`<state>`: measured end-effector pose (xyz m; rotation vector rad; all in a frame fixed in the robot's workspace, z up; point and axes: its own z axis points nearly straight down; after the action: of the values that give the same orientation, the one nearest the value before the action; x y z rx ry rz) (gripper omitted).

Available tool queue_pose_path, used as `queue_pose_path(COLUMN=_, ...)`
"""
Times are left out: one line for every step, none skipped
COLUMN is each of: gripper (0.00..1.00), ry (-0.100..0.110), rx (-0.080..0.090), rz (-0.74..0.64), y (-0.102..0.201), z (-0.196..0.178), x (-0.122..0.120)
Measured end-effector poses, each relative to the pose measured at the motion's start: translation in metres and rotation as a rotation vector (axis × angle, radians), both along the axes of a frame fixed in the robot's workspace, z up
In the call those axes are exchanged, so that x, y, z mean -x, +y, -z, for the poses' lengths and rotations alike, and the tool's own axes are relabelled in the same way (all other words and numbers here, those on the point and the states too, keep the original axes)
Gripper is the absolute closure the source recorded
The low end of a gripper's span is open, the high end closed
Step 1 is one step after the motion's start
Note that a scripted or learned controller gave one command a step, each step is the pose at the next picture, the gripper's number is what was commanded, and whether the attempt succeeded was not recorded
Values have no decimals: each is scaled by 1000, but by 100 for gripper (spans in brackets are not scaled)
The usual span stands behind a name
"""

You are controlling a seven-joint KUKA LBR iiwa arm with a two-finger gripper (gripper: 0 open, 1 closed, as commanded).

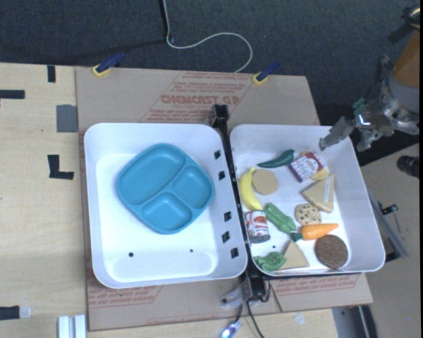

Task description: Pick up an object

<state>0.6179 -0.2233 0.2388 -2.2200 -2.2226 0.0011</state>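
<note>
Up at the right side, the gripper (345, 134) hangs over the top right corner of the right bin (366, 210), and nothing is caught in it. I cannot tell how wide it is spread, because it looks small and blurry from here. The things to pick up all sit in the right bin, down and to the left of the gripper. Closest to it is a little red and white packet (307, 166), just beside a dark green pepper (276, 159). I think the best plan is to go for something with room around it, like the packet or the orange carrot (317, 231), since many pieces lie close or touching. Coming straight down over the middle of one piece, and not over the bin wall, would help. The flat pieces may be hard to grab, so a thicker one could be easier. Now let me count. I see one yellow banana (248, 189), one tan round cracker (265, 182), one cheese wedge (320, 192), one spotted cookie (307, 213), one green pickle (280, 217), one little can (258, 226), one brown round patty (331, 251), one tan triangle piece (294, 255), and one leafy green bit (270, 262). With the packet, pepper and carrot, that makes twelve. The left bin (106, 252) holds one blue tray (166, 187) with three parts.
</note>
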Motion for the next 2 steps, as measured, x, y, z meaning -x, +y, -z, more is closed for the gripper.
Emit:
queue_pose_path(gripper=0, ry=-1, rx=-3, rz=-4, y=55, z=-34, x=54)
queue_pose_path(gripper=0, ry=-7, rx=-1, rz=-4, y=100, z=-116, x=103)
